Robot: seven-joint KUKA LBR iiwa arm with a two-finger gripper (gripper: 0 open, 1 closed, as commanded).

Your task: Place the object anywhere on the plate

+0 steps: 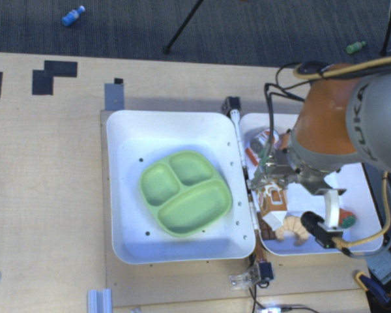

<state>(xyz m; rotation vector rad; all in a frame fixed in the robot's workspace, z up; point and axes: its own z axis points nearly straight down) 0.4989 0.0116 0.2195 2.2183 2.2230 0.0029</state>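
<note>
Right now the grey-and-orange arm's gripper hangs over the right white bin's left edge amid cluttered small objects; grip state — can't tell. The green three-section plastic plate sits mid left white bin. Risk: crowding could mean a missed or double pick.

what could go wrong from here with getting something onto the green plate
1. The right bin is crowded: a croissant-like piece and packets lie close together under the arm, so the claw may catch two things or none.
2. The green plate sits in the left bin, across the rims between the bins; a low carry could snag there.
</note>
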